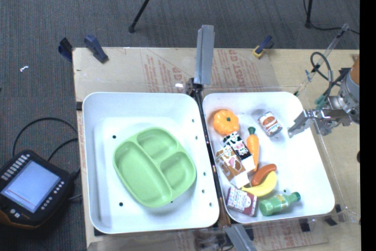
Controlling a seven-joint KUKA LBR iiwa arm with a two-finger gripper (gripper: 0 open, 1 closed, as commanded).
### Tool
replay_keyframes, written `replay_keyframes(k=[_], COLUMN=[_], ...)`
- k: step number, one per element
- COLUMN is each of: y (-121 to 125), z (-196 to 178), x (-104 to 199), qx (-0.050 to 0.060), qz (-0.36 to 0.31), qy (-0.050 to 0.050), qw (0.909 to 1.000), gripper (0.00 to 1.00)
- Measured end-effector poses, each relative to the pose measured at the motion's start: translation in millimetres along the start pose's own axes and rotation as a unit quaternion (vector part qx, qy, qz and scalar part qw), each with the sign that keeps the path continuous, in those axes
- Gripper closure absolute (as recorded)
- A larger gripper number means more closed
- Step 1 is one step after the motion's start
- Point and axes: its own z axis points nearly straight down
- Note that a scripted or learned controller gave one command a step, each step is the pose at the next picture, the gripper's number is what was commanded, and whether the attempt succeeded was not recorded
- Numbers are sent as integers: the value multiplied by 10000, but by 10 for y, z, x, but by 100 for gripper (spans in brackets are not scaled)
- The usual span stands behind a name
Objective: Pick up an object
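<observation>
Gripper (298, 125) poised over right edge of right bin (314, 185), nothing visibly held; grip width: cannot tell. Small can (270, 124) nearest, apart from clutter, likely easiest target. Pumpkin (225, 121), carrot (253, 147), banana (265, 186) crowded toward left edge, little clearance.

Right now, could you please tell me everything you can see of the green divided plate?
The green divided plate is pale green, plastic-looking, a rounded rectangle with three moulded compartments: one long, two smaller. It lies flat and turned at an angle on the floor of the left white bin, roughly central. Nothing sits in it or touches it besides the bin.
</observation>
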Motion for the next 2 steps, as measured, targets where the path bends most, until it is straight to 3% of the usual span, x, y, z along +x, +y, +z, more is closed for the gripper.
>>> replay_keyframes(k=[1, 2], y=[580, 634], z=[1278, 1707], x=[215, 771], qx=[6, -20], qz=[195, -598], qy=[2, -8], qw=[9998, 9982], gripper=[0, 0])
